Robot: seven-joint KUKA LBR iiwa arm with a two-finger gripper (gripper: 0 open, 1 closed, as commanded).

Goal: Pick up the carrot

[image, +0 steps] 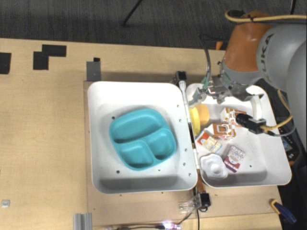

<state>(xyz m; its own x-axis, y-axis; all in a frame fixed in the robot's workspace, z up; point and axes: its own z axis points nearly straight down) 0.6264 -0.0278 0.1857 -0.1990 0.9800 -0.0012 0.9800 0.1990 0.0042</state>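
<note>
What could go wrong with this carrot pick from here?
1. The right bin is crowded: packets and a white cup lie close together, so the end effector may catch the wrong item.
2. No clear carrot shows; the yellow-orange item against the bin's left wall could be mistaken for it, and the wall hampers a grasp.

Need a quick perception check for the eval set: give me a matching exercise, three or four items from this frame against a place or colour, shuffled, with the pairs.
Items:
1. tray
2. white cup
3. arm band
4. yellow-orange item

Descriptions:
A. orange, above the wrist
B. teal, in the left bin
C. near corner of the right bin
D. against the right bin's left wall

Pairs: 1-B, 2-C, 3-A, 4-D
</note>
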